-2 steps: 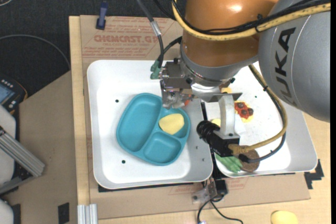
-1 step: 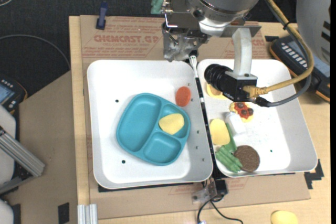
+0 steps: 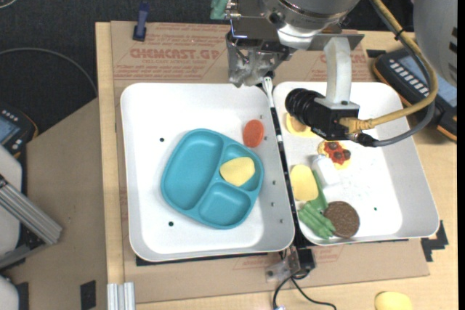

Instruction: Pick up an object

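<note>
At the far left of the brown cardboard sheet (image 3: 182, 47) that lay under both bins, we saw a small blue clip (image 3: 142, 22) near its far corner. The left bin (image 3: 145, 127) held a teal divided plate (image 3: 195, 178) with three compartments, set at a slant in the middle of the bin. A pale yellow piece of toy food (image 3: 237, 170) lay in the plate's far right compartment. Just beyond the plate's far right edge, an orange-red rounded piece (image 3: 253, 132) sat on the bin floor, close to the wall the two bins shared.

The gripper (image 3: 251, 78) hung over the far rim of the left bin, near that shared wall and beyond the orange-red piece. From this angle we could not tell how far its jaws were parted, nor whether they had hold of anything.

In the right bin (image 3: 392, 178), the things to pick were gathered along the left side. A yellow lump (image 3: 304, 184) lay beside the shared wall, and a green piece (image 3: 316, 218) lay nearer us, touching a round brown cookie (image 3: 341, 219) on its right. Farther back was a small pale piece with red and dark toppings (image 3: 335, 152). Past the right bin's far right corner, a black handheld device (image 3: 407, 76) rested on the cardboard.
</note>
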### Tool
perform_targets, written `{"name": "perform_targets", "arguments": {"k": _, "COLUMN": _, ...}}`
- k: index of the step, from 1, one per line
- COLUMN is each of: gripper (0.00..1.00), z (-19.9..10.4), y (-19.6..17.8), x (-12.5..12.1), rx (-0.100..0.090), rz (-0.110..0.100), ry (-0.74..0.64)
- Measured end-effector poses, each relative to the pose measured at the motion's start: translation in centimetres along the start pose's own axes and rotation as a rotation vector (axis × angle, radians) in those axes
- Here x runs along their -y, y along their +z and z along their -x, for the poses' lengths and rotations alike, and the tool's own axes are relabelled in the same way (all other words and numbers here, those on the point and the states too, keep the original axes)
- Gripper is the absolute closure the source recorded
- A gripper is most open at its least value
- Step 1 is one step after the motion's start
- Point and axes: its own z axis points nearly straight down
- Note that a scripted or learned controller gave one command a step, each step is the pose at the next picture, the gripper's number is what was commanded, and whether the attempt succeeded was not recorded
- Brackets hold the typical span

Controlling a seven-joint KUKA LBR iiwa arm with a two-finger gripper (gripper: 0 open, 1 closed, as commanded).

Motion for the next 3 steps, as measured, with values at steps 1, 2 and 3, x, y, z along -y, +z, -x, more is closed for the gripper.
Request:
{"name": "perform_targets", "arguments": {"k": 1, "gripper": 1.0, "z": 3.2, "y": 10.0, "x": 0.6, "rx": 0.006, "rz": -0.016, "ry": 0.008}}
{"name": "perform_targets", "arguments": {"k": 2, "gripper": 1.0, "z": 7.9, "y": 30.2, "x": -3.1, "rx": 0.008, "rz": -0.022, "ry": 0.009}}
{"name": "perform_targets", "arguments": {"k": 3, "gripper": 1.0, "z": 10.9, "y": 10.8, "x": 0.3, "rx": -0.003, "rz": 0.014, "ry": 0.004}}
